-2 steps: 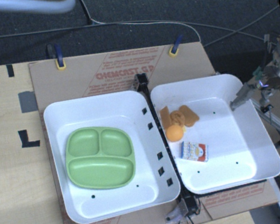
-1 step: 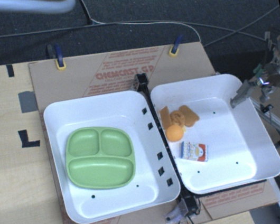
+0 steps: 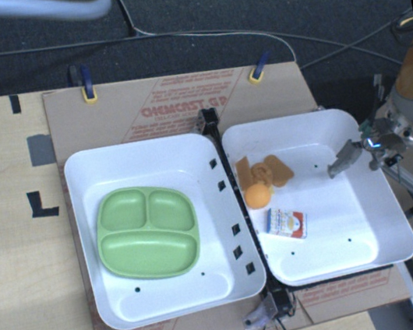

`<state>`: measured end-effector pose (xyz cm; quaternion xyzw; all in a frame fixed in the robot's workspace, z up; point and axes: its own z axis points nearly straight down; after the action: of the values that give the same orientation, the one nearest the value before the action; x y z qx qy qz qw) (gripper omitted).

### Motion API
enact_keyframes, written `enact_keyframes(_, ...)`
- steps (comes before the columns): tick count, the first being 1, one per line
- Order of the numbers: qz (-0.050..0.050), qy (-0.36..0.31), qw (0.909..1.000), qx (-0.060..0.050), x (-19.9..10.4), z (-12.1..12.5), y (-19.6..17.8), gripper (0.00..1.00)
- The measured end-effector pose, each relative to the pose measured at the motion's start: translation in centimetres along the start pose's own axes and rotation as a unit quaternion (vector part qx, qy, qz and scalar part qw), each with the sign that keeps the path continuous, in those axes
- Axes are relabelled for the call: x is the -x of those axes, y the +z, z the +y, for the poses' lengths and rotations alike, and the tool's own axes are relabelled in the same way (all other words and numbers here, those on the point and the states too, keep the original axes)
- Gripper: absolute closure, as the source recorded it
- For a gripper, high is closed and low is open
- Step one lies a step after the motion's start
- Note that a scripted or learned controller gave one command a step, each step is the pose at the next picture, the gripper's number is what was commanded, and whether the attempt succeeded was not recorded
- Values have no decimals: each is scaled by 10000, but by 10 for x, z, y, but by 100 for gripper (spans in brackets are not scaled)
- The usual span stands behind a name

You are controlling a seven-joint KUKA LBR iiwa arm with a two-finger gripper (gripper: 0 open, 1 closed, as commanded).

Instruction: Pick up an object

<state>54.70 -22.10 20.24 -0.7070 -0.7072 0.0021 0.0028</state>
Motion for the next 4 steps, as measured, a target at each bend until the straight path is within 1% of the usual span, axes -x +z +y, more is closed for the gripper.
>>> enact_keyframes(1, 0, -9, 10000, 2, -7, 8, 54, 0)
enact_keyframes(2, -15, -7, 10000, 32, -11, 4, 116, 0)
enact_keyframes(3, -16, -11, 10000, 42, -10, 5, 102, 100)
enact_keyframes(4, -11, -7, 10000, 57, -10, 3, 39, 100)
